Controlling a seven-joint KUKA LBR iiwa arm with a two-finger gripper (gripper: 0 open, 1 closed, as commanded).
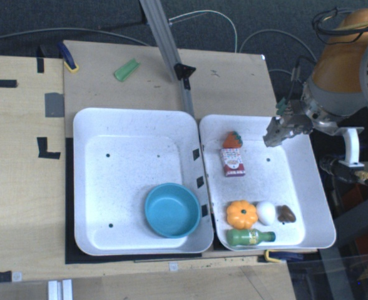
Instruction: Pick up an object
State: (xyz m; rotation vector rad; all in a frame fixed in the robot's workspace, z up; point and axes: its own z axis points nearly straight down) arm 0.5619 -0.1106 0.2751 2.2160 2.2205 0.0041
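ketchup bottle (233, 157) lies to the left of our gripper (273, 137), long axis toward the bin's far rim; finger spread we cannot tell.

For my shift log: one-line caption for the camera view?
Gripper poised above right bin holding carton, pumpkin, egg, bottle; blue bowl in left bin.

Floor: dark blue-grey carpet (59, 8) along the top — thin white cables (234, 27) loop across it.
Bench: pale wooden top (21, 161), with black tape marks (44, 147) and a grey patch (54, 104) at the left.
Board: tan panel (234, 80) under the bins — a green block (126, 70) lies on it.
Pole: grey metal bar (161, 33) slanting in from the top.
Light: even, soft shadows.
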